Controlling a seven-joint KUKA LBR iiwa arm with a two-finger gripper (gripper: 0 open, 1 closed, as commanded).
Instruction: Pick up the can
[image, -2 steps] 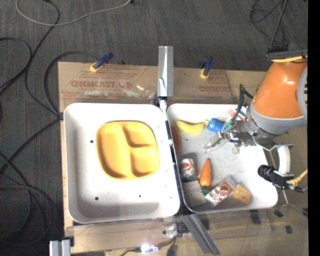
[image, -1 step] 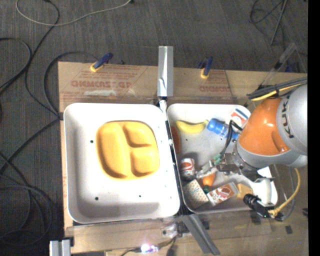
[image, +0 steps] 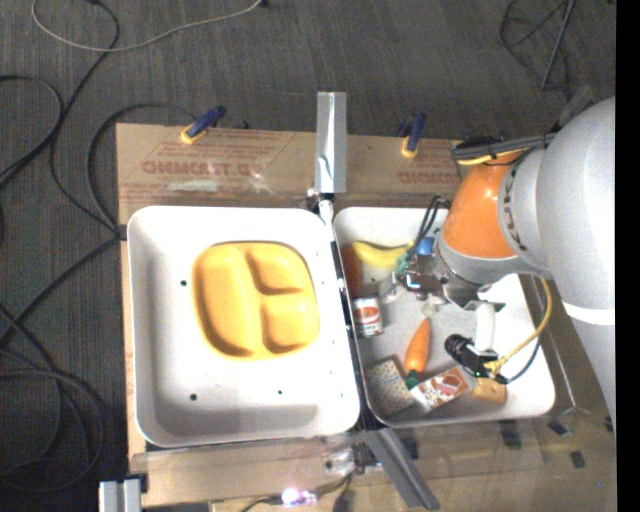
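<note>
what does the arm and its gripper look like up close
The arm is bulky and rounded, light grey, with a glossy orange band above the wrist. Below the band sits a grey wrist housing with small dark fittings and a blue detail. The gripper is small and dark metal. A yellow cable loops from the wrist, and a thin black cable runs near the band.

Yellow tray, orange carrot, red-labelled can, white bins.

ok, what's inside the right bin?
In the right bin: can by the left wall, banana, carrot, a red packet, a grey sponge. The arm covers the upper right part.
</note>
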